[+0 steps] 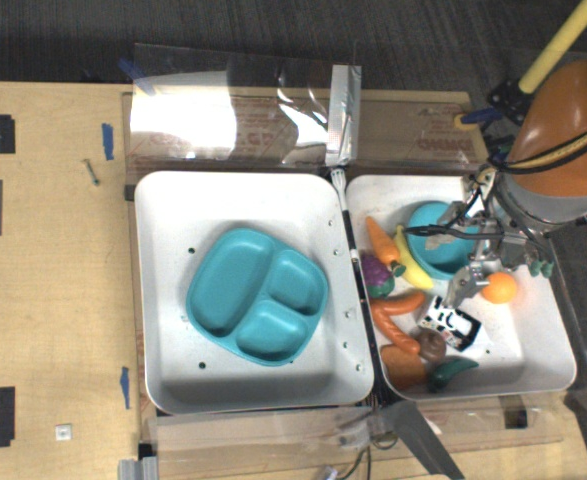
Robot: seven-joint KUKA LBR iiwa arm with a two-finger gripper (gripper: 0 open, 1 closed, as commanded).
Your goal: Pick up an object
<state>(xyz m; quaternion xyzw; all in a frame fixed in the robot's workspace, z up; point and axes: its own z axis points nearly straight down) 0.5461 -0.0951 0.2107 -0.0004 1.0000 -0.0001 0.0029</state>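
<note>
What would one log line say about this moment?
claw: over right bin | grasp: unclear | nearest: orange ball | left bin: teal tray

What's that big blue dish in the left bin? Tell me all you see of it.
The teal divided plate looks like smooth moulded plastic, with rounded corners and three compartments: one large on the left, two smaller on the right. It lies flat, right side up and turned at an angle, near the middle of the left white bin, touching only the bin floor.

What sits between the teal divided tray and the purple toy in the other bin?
In the camera view, only bare floor of the left bin and the two bins' adjoining rims separate the teal tray from the purple toy.
</note>
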